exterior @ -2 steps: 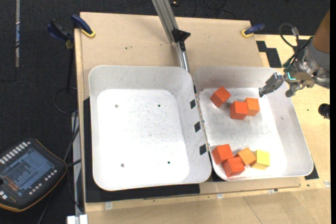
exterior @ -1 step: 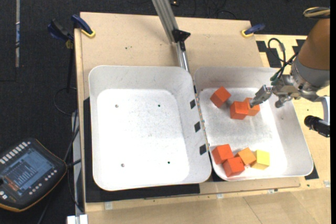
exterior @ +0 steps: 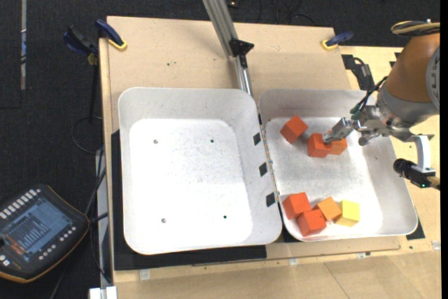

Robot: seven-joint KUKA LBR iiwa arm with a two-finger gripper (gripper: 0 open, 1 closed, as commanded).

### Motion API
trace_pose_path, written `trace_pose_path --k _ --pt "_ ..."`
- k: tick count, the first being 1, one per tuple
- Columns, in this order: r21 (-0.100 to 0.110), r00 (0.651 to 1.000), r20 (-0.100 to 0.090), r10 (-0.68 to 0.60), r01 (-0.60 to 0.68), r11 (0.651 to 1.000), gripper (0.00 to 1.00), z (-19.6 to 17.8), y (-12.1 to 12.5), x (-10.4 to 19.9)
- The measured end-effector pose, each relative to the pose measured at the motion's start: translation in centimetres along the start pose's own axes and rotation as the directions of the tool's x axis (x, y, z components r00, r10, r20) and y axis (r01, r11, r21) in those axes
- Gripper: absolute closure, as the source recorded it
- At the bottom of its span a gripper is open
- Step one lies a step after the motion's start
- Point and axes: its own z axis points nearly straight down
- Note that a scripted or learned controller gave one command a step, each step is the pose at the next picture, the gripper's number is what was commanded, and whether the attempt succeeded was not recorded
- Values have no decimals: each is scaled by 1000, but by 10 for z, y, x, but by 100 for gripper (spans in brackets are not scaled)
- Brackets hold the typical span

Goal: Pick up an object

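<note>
Arm (exterior: 413,80) reaches into right bin (exterior: 392,199) from the right. Claw (exterior: 341,131) low over a pair of touching orange blocks (exterior: 325,145) near bin centre; whether it is gripping them, cannot tell. Lone orange block (exterior: 294,129) just left. Four blocks (exterior: 318,211) clustered at front edge.

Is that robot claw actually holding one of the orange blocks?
Cannot be told: the gripper sits right at two touching orange blocks, but no grip shows.

Arm's jaws (exterior: 341,131) low over red blocks (exterior: 320,145), right bin (exterior: 392,199), six blocks
</note>
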Motion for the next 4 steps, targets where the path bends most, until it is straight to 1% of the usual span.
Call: trace_pose_path --k 1,2,3,4 --pt "-6 1000 1 1 -1 1000 0 4 3 0" --pt "-7 1000 0 0 0 1000 100 -4 4 0" --pt "14 1000 -4 1 -1 1000 100 -53 -3 -3" --pt "13 1000 -4 0 0 1000 100 -96 -3 -6"
